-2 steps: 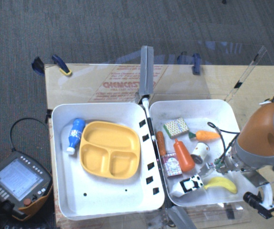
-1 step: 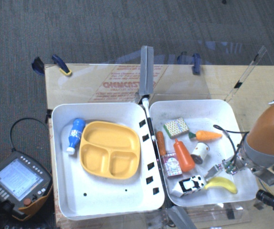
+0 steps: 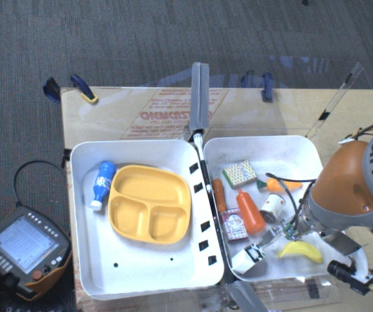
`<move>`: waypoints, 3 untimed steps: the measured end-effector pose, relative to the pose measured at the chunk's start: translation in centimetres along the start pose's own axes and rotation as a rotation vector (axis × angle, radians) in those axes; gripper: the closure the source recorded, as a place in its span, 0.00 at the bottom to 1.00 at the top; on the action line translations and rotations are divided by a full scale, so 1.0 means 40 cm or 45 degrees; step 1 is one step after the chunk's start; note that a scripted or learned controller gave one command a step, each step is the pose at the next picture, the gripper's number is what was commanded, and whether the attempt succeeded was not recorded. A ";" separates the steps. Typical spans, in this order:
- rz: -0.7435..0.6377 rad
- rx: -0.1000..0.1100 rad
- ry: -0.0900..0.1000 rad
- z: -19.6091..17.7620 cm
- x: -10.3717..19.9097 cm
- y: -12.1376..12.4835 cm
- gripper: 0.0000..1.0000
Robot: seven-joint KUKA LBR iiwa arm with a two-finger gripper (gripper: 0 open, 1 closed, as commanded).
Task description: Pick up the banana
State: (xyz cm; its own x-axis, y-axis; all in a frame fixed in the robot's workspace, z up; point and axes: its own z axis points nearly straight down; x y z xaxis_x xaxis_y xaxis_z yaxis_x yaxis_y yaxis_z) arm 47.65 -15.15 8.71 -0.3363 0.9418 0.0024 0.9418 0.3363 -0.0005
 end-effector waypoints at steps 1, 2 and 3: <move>0.369 -0.002 -0.003 -0.003 -0.119 -0.006 0.00; 0.195 -0.001 -0.002 -0.001 -0.055 -0.020 0.00; 0.123 -0.003 -0.003 -0.004 -0.138 -0.048 0.00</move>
